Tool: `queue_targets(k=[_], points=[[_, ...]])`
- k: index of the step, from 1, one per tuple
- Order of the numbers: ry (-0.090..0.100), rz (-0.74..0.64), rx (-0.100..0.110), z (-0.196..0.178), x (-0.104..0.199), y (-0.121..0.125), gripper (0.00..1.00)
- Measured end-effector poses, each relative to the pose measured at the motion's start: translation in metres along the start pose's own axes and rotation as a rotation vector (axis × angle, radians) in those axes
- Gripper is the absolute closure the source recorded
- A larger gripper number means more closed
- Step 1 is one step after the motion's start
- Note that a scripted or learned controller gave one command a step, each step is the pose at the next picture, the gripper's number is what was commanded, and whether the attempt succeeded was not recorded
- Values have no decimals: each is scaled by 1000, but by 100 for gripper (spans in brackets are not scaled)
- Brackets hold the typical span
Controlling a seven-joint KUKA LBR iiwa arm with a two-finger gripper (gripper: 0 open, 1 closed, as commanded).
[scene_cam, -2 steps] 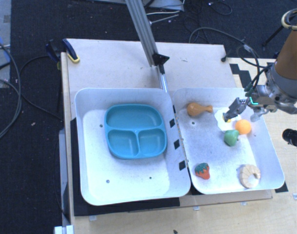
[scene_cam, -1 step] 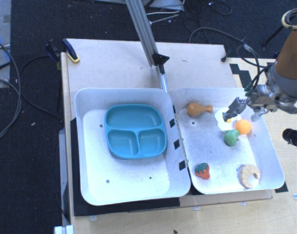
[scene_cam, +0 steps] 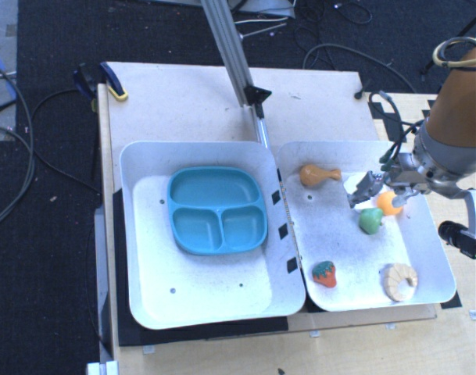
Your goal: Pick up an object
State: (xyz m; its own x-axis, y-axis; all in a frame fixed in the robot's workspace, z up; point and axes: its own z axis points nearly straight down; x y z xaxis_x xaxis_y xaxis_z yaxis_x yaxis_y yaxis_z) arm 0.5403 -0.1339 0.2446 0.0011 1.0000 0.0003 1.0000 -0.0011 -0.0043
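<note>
An orange ball (scene_cam: 390,202) and a green toy (scene_cam: 370,222) sit touching near the far right edge of the right bin (scene_cam: 425,283), directly beneath the pincer (scene_cam: 368,191). Whether the pincer is parted or grips anything cannot be told. A clean pick likely means centring on one toy, clear of its neighbour. A strawberry (scene_cam: 324,273) lies near the front edge.

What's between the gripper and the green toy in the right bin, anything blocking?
Nothing visible. The gripper hangs just up-left of the green toy, with bare bin floor between them. The orange toy sits right beside the green one, on its upper right, close enough to crowd a grasp.
</note>
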Motion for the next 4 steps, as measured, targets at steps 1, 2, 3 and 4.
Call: queue_targets(k=[1, 2, 3, 4], points=[[1, 0, 2, 64, 2, -1, 0], [1, 0, 1, 109, 2, -6, 0], [-1, 1, -5, 96, 2, -5, 100], [-2, -4, -10, 35, 7, 0, 100]])
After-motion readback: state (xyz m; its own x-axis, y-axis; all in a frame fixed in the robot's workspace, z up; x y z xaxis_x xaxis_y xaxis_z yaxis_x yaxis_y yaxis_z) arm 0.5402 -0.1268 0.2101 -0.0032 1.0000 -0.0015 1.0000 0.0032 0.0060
